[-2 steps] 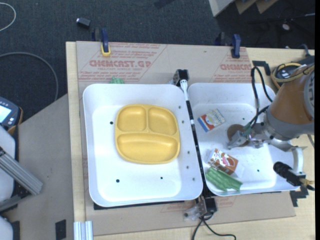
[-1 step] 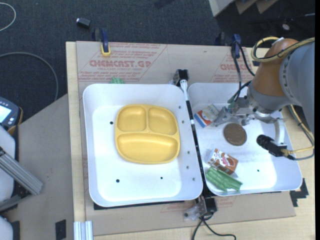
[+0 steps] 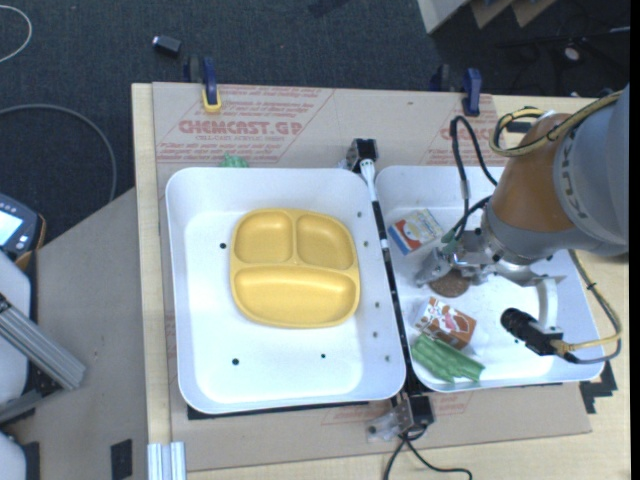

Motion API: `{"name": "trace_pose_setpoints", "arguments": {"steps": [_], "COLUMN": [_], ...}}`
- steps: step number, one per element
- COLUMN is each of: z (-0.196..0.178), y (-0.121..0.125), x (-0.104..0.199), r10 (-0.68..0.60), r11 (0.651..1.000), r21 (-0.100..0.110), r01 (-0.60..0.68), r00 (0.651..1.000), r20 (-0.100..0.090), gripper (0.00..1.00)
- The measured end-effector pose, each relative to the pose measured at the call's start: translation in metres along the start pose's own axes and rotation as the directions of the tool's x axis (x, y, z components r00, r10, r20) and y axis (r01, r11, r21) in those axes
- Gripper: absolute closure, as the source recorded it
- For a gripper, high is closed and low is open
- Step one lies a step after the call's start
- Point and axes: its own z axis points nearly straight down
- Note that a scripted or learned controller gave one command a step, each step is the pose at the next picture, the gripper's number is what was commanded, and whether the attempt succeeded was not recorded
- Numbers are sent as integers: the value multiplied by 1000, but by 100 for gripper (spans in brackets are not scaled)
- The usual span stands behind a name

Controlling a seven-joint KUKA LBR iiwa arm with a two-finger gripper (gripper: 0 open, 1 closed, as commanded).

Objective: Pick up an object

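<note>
The right bin (image 3: 520, 363) holds a small white, red and blue carton (image 3: 414, 231) at its back left. A brown round object (image 3: 451, 287) lies in the middle, and a red-brown packet (image 3: 446, 321) sits in front of it. A green vegetable-like piece (image 3: 447, 360) rests at the front left corner. My gripper (image 3: 446, 262) hangs low over the bin, just above and behind the brown round object and beside the carton. Nothing visibly sits between its metal tips.
A yellow divided plate (image 3: 295, 266) lies in the left bin (image 3: 200, 348). A black divider strip (image 3: 383, 258) runs between the bins. The arm's grey and orange body (image 3: 540, 193) covers the right bin's back right part. Blue clamps (image 3: 209, 80) stand at the board's far edge.
</note>
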Motion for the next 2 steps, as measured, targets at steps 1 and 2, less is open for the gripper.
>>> {"name": "trace_pose_setpoints", "arguments": {"steps": [1, 2], "z": [-11, -106], "y": [3, 19], "x": [-2, 58], "r10": [0, -6], "r11": [1000, 1000], "r21": [-7, -16], "r01": [0, 6], "r00": [1000, 1000], "r20": [3, 3], "gripper": [100, 100]}}
